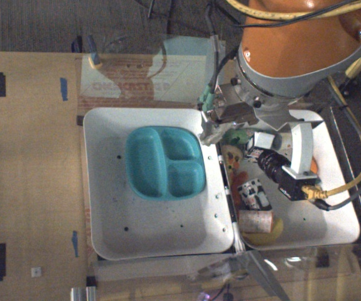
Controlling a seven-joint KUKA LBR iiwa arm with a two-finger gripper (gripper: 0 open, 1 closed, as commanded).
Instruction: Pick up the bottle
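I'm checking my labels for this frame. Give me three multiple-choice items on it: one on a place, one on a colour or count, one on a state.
1. Where does the divided plate lie?
A. In the left bin
B. In the right bin
C. On the bench outside both bins

2. What colour is the divided plate?
A. Red
B. Teal
C. Black

3. How does the arm stand?
A. Parked away from the bench
B. Over the left bin's far left edge
C. Reaching in over the right bin

Answers:
1. A: the plate rests on the floor of the left bin, with the bin's white rim all round it.
2. B: its three compartments are all blue-green.
3. C: its orange band and grey wrist hang above the right bin, over the small things gathered along that bin's left side.
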